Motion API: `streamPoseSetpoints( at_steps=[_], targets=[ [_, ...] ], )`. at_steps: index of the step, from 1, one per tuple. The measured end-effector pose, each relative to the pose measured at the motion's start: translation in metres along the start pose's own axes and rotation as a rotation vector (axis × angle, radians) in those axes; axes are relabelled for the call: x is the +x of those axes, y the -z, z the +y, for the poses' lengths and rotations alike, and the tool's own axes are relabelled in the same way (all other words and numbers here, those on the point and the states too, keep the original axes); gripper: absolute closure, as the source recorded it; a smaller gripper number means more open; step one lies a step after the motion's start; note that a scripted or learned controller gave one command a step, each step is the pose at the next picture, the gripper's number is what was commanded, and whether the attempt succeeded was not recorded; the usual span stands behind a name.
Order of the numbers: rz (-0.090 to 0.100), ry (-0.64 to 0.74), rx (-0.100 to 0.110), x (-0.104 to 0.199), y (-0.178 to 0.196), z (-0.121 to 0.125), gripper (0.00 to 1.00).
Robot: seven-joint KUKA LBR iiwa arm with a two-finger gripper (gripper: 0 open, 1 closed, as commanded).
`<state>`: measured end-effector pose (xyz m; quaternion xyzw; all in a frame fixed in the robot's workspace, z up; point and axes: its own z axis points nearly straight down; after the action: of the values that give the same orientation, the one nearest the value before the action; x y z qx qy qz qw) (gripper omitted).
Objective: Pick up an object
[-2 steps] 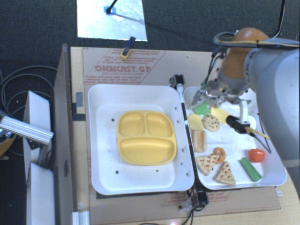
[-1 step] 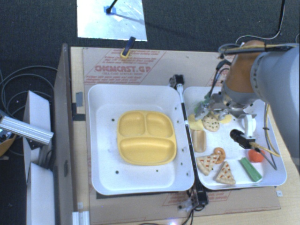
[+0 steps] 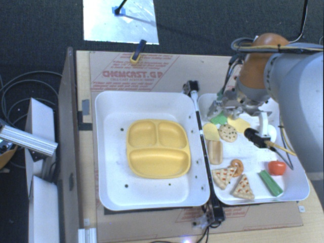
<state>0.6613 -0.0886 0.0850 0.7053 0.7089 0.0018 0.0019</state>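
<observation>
My end effector (image 3: 229, 107) hangs over the right bin's (image 3: 298, 189) far corner, just above the green piece (image 3: 218, 119), poised for picking; its grip state is indiscernible.

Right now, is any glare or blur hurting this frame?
Camera view: strong glare on the shiny sheet at top; the arm at right looms soft; the toy food in the right bin is fairly sharp, evenly lit.
</observation>
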Motion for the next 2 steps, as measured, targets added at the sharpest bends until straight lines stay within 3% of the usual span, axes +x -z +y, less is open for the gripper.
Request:
streamPoseSetpoints(
  at_steps=[1,2],
  targets=[
    [0.001,-0.006,0.005,-0.003,0.001,-0.063,0.0],
    [-0.001,0.002,-0.004,0.005,0.001,0.011,0.0]
  ],
)
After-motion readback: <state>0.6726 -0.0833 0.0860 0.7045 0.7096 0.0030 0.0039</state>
